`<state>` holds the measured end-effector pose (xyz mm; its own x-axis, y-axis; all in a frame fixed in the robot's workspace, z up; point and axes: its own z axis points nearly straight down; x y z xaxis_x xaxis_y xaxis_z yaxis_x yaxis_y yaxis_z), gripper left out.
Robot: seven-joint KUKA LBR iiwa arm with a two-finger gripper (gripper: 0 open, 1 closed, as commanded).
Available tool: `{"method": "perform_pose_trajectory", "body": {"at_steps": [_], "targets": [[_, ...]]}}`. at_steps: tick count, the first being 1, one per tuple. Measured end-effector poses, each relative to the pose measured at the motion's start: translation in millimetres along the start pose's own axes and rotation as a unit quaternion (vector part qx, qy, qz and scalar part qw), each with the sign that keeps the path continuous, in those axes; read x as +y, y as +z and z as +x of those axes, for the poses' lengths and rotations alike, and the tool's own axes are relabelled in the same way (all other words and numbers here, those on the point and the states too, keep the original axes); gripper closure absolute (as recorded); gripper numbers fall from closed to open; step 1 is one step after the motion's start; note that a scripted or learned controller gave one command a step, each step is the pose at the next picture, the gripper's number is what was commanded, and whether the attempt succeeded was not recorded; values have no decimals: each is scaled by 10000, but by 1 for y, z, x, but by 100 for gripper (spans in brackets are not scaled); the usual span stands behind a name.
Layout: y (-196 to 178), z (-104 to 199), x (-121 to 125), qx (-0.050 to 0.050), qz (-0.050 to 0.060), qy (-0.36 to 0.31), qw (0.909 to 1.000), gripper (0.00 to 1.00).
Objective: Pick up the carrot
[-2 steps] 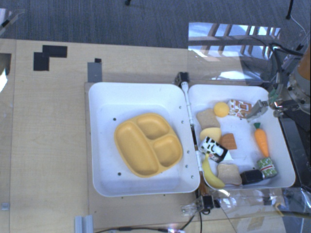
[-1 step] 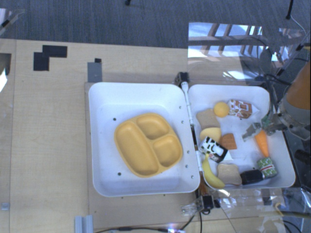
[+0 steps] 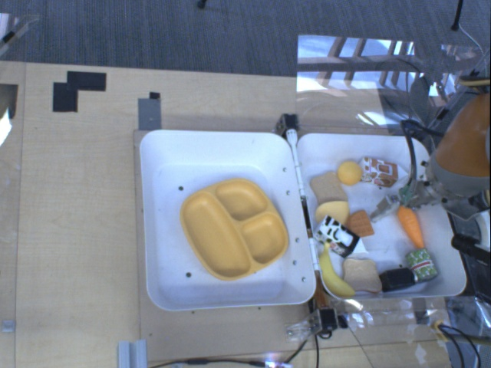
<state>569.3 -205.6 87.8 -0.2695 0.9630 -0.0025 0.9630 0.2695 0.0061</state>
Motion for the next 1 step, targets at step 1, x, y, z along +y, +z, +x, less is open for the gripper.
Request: {"method": "perform_pose_trajectory", "body": {"at_steps": [1], "targets": [[-10, 0, 3, -15, -33, -12, 10000, 100]]}}
